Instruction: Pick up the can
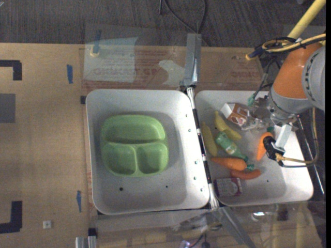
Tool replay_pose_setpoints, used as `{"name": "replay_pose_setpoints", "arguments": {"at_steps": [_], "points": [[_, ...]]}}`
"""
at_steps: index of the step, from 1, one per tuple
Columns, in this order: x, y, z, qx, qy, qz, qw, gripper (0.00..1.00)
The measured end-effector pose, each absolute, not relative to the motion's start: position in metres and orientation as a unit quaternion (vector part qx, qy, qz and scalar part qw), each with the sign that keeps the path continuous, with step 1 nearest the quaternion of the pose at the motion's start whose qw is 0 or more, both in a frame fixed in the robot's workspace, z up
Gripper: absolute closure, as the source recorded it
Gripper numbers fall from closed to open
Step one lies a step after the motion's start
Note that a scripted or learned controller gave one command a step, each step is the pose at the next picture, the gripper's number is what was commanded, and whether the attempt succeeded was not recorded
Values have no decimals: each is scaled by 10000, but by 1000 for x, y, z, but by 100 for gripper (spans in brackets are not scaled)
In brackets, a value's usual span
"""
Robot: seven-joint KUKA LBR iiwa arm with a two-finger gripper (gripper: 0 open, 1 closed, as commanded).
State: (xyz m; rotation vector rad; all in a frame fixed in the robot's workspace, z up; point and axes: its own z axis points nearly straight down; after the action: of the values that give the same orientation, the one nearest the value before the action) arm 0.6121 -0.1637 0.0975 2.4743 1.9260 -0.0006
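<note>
The left bin (98, 185) holds a green divided plate (135, 144) at its centre. In the right bin (292, 182), the dark red can (228, 186) lies in the 7 o'clock corner. It is well apart from the gripper (257, 122), which hangs toward the bin's 12 o'clock, just at 3 o'clock of a small carton (237, 113). A long banana (209, 139) lies at 9 o'clock, a green bottle (226, 143) just beside it. An orange carrot (230, 163) lies at the can's 12 o'clock and a redder carrot (247, 173) at its 2 o'clock.

Carrot (247, 173) beside can (228, 186) (bin wall (211, 189) too)
</note>
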Motion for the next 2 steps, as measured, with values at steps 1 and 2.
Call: {"name": "replay_pose_setpoints", "arguments": {"at_steps": [1,2], "points": [[629,-86,185,8382,5454,2,4,100],[586,0,249,7797,6262,-4,-5,100]]}}
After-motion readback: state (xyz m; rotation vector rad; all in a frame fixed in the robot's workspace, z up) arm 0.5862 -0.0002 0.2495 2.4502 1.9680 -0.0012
